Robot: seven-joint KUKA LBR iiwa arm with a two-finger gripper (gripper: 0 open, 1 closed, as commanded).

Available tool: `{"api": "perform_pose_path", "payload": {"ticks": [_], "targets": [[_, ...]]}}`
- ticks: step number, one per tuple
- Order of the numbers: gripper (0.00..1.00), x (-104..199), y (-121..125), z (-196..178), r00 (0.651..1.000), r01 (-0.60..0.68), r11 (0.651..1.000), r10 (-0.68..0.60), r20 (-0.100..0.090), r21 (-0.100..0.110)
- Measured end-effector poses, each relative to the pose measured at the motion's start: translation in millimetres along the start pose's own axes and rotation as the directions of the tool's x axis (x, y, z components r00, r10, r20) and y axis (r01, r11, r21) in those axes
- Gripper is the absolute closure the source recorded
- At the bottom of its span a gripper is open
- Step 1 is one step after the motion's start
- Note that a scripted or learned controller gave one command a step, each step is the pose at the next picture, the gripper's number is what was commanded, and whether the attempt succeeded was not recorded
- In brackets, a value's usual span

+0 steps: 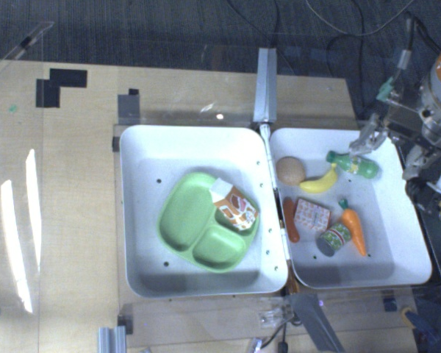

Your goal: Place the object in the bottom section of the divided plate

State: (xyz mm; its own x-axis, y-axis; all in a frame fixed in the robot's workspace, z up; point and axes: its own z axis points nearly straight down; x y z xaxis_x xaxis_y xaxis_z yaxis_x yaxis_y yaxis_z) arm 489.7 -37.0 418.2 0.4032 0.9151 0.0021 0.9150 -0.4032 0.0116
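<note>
No brand or writing legible anywhere; print on the carton [235, 208] is too small to read, just orange/brown/white graphics w/ a white folded top. Carton is a small box, lying tilted on the divided plate [182, 215], in the plate's upper-right section, edge overlapping the rim toward the bin divider. Plate is light green, 3 sections, sitting at a slant in the left bin [143, 160].

Right bin [397, 267] holds: brown round item [290, 170], banana [318, 182], green bottle [356, 167] on its side, red sausage-like piece [291, 220], pink/red checked packet [312, 215], small green can [334, 239] w/ unreadable label, carrot [355, 230]. Packet sits btwn sausage and carrot; can just below packet, touching carrot.

Hand [367, 140] is over the right bin's upper-right edge, near the bottle's cap end; fingers blurred, can't tell if open or closed. Nothing visibly btwn them. Both bins rest on the wood tabletop [66, 219].
</note>
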Motion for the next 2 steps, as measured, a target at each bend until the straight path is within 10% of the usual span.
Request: {"api": "perform_pose_path", "payload": {"ticks": [1,2], "targets": [[1.0,1.7,1.3,-10.8,1.0,0.008,1.0,-0.008,0.0,-0.006],[0.0,1.6,1.3,-11.1,1.0,0.007,1.0,-0.007,-0.001,-0.006]]}}
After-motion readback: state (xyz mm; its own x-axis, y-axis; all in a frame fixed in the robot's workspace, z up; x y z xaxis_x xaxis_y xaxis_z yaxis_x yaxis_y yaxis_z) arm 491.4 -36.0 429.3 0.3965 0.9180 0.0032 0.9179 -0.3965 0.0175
